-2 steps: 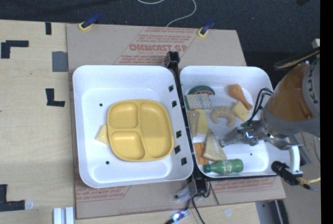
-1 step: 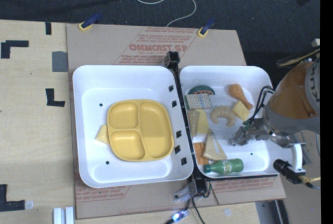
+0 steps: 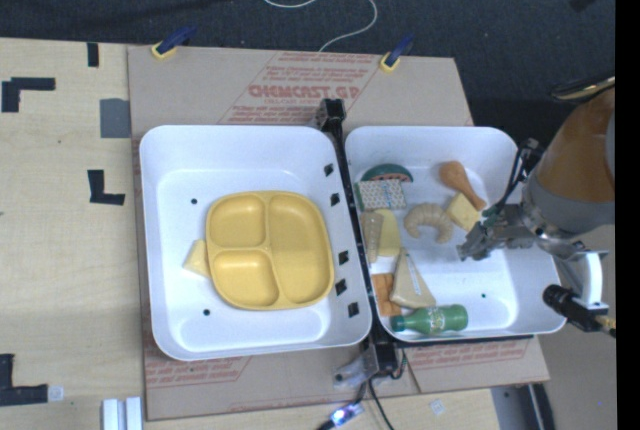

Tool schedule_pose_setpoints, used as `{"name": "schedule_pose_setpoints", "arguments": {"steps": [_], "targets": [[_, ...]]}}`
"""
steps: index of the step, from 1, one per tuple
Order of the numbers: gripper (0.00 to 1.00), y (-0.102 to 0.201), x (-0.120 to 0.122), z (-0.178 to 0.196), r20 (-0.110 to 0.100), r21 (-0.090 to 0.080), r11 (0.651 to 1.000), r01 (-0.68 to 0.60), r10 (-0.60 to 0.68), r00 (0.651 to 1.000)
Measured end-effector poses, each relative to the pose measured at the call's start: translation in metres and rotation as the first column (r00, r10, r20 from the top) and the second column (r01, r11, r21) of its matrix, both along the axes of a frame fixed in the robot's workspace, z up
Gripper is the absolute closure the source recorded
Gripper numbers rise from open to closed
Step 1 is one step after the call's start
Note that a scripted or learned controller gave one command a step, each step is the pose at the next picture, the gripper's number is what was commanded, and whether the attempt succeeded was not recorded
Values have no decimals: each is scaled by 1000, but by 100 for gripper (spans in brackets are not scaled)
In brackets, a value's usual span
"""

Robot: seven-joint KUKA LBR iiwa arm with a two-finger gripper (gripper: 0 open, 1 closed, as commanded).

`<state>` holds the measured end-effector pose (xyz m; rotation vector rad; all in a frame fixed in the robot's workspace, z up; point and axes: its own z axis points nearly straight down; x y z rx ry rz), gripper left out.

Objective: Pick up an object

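Toy food is sitting in the right bin [image 3: 500, 143]; a yellow cheese block [image 3: 462, 212] and croissant [image 3: 428, 218] are lying just beside my claw [image 3: 478, 246]; can't tell if it's clenched or released; yellow plate [image 3: 270, 250] is filling the left bin [image 3: 165, 158]

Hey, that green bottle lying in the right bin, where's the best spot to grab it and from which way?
Probably the green bottle by its mid-body, from straight above, fingers across its width. It lies on its side along the right bin's near wall, neck toward the divider.
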<state>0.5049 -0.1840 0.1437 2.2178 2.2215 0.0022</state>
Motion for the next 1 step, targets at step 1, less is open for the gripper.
{"name": "schedule_pose_setpoints", "arguments": {"steps": [1], "targets": [[100, 5, 9, 48, 0, 0, 1000, -1, 1, 1000]]}}
